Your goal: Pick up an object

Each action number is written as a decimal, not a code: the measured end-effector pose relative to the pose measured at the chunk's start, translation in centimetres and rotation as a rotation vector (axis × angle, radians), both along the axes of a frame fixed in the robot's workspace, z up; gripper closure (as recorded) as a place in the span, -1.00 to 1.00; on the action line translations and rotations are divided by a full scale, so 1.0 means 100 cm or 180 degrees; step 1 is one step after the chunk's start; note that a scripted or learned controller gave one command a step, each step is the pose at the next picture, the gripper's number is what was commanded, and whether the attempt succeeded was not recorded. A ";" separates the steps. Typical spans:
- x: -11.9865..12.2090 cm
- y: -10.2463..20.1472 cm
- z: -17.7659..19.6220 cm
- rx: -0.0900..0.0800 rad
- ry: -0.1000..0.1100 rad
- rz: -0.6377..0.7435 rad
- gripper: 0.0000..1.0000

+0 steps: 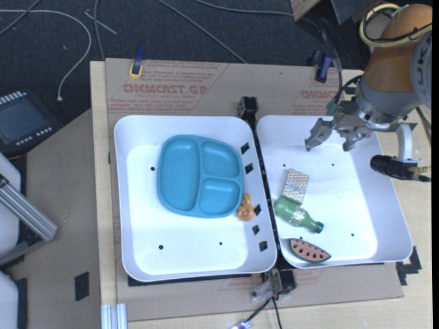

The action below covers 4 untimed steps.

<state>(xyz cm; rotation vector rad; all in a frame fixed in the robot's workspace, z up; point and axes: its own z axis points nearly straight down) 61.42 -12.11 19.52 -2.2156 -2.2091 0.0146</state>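
My gripper point(334, 137) hangs over the far part of the right bin point(384, 218), its fingers point(317, 136) spread open with nothing between them. Below it in that bin lie a small patterned packet point(295, 184), a green bottle point(297, 213) on its side, and a watermelon slice point(309, 250) near the front rim. The packet is the closest, a short way toward the front and left of the gripper. In the left bin point(137, 245) rests a blue divided plate point(199, 175), with a small orange-brown lump point(245, 208) at its right edge.
Black clips point(248, 106) hold the seam between the two bins. The right half of the right bin is bare white floor. Cables trail over the dark floor behind the bench.
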 end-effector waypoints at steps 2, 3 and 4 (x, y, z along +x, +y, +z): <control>0.011 0.000 -0.036 -0.0004 -0.0037 0.0012 -1.00; 0.016 -0.008 -0.090 -0.0003 -0.0033 0.0008 -1.00; 0.016 -0.007 -0.111 -0.0004 -0.0036 0.0010 -1.00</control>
